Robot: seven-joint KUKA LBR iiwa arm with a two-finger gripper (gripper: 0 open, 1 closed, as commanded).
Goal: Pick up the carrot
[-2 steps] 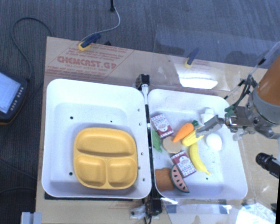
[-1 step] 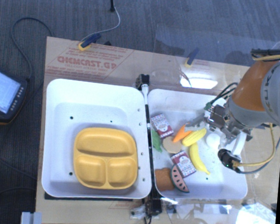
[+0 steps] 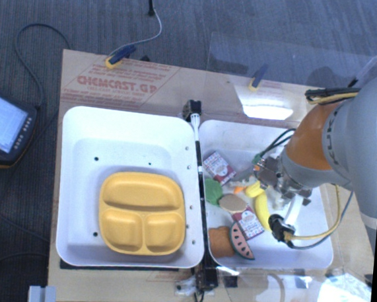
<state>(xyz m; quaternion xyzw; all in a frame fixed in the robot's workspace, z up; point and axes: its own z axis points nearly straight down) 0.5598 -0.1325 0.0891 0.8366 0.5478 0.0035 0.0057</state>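
Right now the grey arm with its orange band reaches into the right-hand shallow white bin, right of frame centre. My hand sits low over the toy clutter; I cannot tell its state. A small orange carrot piece seems to lie just left of the yellow banana, beside a tan disc. For a clean pick I would centre over the carrot, clear of the banana. Left bin holds a yellow divided plate.
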